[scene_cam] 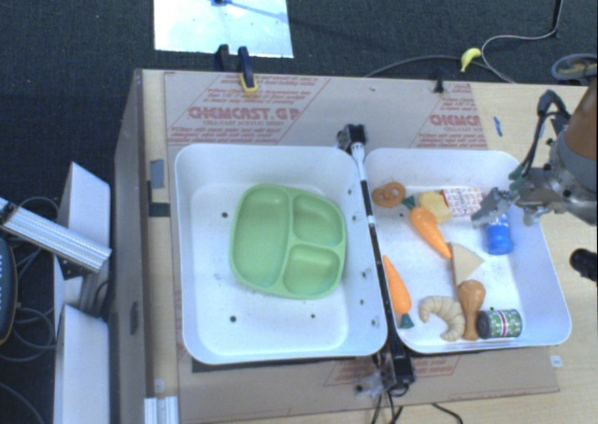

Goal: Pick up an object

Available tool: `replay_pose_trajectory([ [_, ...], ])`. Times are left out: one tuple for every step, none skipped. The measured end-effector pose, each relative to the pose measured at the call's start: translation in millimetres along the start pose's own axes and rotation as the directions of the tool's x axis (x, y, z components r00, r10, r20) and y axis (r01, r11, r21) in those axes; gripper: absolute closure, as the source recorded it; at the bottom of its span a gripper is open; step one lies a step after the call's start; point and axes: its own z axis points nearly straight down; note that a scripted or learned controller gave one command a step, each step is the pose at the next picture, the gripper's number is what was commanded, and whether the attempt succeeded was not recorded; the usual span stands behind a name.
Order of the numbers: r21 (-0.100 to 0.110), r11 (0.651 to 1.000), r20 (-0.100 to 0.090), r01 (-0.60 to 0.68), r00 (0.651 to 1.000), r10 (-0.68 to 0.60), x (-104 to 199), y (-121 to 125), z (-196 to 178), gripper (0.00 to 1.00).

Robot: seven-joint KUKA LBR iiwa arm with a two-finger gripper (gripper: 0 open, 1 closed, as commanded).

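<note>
I look down on a counter (280,105) covered with printed cardboard, carrying two shallow white bins side by side.

The left bin (201,319), in the middle of the frame, holds one thing: a pale green divided plate (285,240) with three compartments, lying flat near the bin's centre.

The right bin (547,305) holds nine small things. There are two orange toy carrots: one carrot (430,231) slants through the upper middle of the bin, and a second carrot (396,287) lies along the left wall, close to the divider. At the upper left sits one brown ring-shaped doughnut (389,194). Just right of it is one pale yellow block (435,204), touching one white packet with red print (461,200). One cream wedge (464,263) lies mid-bin. Toward the lower edge are one tan croissant (443,315), one brown drumstick (471,299) beside it, and one small can (500,323) with a green label lying on its side.

My arm (577,147) comes in from the right edge of the frame. My hand (505,203) hangs over the upper right part of the right bin. One blue object (499,237) sits directly below my fingertips, so close that I cannot tell whether my fingers are spread or closed, or whether they grip it.
</note>
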Motion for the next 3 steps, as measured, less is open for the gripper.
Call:
replay_pose_trajectory([
  [0.002, 1.000, -0.001, 0.001, 1.000, -0.001, 33, 58, 88, 0.00],
  [0.003, 1.000, -0.001, 0.002, 1.000, -0.002, 60, 57, 143, 0.00],
  [0.000, 1.000, 0.000, 0.002, 1.000, -0.002, 59, 58, 132, 1.00],
])
